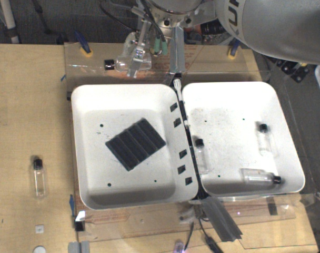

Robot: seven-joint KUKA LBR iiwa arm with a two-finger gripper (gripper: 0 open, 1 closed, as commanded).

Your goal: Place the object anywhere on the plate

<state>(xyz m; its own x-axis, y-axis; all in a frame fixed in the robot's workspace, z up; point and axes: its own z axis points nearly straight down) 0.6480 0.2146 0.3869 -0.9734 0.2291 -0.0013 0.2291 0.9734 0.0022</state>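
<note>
While the gripper point(156, 62) is hovering over the bins' far edge, we are not able to tell its opening | step: pre-pick | clear vial point(198, 151) is lying in right bin point(286, 141) | next: grasping it, crossing to black ribbed plate point(135, 144).

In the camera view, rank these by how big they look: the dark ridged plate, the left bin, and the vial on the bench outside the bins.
1. left bin
2. dark ridged plate
3. vial on the bench
</note>
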